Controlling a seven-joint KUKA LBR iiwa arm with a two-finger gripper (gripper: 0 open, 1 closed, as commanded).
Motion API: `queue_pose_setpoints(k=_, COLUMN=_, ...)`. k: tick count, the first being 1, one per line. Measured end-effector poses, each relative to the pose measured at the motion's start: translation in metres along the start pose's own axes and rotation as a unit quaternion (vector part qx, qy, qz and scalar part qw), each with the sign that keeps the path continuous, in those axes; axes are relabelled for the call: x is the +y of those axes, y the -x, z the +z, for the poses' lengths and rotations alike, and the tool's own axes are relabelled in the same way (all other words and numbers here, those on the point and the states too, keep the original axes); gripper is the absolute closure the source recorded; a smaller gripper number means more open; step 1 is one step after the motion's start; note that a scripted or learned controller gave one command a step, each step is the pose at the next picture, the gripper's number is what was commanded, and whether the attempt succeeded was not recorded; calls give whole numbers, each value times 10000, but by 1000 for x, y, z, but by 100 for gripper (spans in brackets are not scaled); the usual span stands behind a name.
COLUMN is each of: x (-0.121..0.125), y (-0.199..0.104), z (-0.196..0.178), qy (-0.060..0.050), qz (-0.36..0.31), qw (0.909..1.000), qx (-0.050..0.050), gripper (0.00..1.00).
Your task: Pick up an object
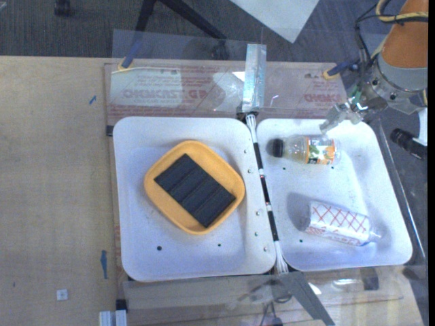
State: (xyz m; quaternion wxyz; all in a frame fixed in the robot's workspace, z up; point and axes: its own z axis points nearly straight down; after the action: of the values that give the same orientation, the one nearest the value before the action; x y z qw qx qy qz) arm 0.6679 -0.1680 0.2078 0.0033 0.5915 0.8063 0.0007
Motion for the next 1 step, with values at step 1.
queue_pose_setpoints(k=1, x=-32, y=-18, z=-23, qy=-15, qz=-1030, qw=9947, qx=20, gripper=0)
